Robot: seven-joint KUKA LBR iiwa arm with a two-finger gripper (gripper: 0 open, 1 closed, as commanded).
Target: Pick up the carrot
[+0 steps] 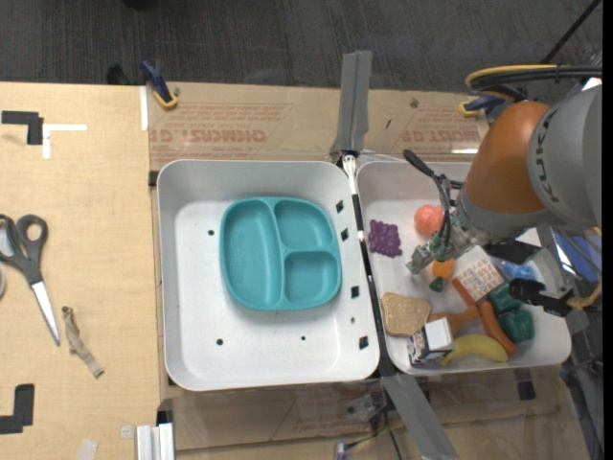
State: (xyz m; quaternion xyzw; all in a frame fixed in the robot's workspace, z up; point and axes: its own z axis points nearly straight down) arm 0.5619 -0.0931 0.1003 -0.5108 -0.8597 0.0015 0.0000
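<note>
camera view, from above the bench: the grey kuka arm [536, 166], orange band above its wrist, reaches in from the right over the right-hand white bin [393, 182]. its gripper [433, 257] hangs low among the toy food, and whether it is open or closed cannot be told from this angle. the carrot [484, 316], orange with a green top, lies slanted toward the bin's front right, close beside the gripper but not between its parts. around it sit a purple grape bunch [385, 239], an orange-pink round fruit [429, 218], a slice of bread [406, 312], a banana [476, 351] and a small white carton [435, 337]. the left-hand bin [182, 286] holds a teal divided plate [282, 254]. scissors [29, 268] lie on the wooden bench [77, 199], well apart to the left.
</note>
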